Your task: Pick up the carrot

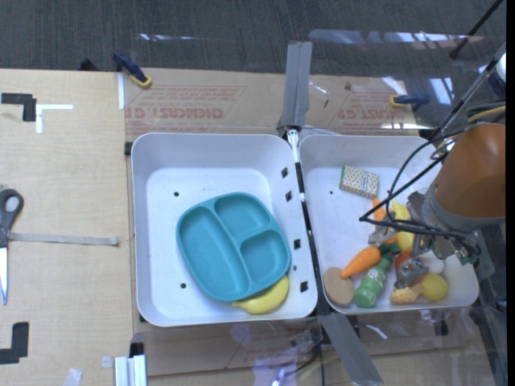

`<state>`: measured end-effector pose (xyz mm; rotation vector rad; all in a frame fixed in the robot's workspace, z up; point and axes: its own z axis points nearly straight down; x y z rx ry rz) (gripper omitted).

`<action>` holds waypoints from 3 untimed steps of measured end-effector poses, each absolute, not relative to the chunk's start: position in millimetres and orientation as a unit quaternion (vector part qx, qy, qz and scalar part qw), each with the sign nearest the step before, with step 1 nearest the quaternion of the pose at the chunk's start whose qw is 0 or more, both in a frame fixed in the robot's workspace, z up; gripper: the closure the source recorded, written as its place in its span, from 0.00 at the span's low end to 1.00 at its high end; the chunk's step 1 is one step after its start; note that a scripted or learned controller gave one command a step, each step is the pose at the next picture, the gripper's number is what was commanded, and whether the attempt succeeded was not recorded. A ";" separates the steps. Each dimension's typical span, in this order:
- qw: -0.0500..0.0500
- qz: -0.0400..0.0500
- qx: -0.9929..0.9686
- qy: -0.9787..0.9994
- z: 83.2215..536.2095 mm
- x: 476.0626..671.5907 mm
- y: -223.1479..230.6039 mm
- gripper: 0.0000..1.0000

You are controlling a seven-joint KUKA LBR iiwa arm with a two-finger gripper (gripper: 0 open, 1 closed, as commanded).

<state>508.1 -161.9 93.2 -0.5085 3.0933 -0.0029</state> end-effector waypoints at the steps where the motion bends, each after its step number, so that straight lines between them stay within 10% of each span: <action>1: 0.002 0.000 -0.022 1.000 92.4 503.3 -136.6 0.00; 3: 0.002 -0.001 0.290 0.957 92.6 563.8 -97.1 0.00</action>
